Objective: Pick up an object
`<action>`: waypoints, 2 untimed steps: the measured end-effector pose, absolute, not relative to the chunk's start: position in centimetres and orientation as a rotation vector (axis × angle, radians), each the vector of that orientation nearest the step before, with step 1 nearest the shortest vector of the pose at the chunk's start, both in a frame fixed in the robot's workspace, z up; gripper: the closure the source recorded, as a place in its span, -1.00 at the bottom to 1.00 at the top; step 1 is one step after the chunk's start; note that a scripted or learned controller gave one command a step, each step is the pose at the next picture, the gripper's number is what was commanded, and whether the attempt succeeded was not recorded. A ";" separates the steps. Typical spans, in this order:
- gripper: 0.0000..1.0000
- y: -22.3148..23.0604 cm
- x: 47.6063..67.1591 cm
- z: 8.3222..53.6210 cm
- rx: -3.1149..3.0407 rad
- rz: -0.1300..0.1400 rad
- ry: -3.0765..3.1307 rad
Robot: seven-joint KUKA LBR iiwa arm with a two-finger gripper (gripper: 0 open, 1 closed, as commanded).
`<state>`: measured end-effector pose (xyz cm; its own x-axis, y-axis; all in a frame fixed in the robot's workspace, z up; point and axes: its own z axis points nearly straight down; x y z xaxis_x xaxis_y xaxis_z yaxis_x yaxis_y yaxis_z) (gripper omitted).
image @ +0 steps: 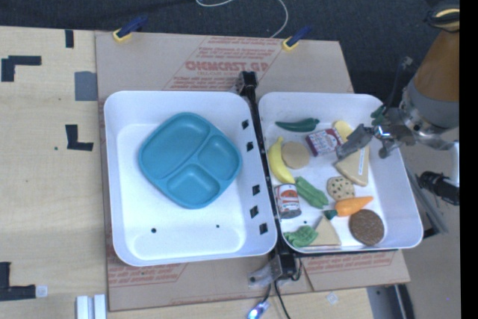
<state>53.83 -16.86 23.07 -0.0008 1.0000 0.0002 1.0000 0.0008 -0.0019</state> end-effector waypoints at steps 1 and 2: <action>-1.00 -13.4 48.6 29.1 -2.219 -0.003 -2.225; -1.00 -8.3 48.1 17.8 -2.207 0.011 -2.217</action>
<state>48.10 -8.26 17.76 -0.0043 1.0000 0.0046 0.9999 0.0043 -0.0142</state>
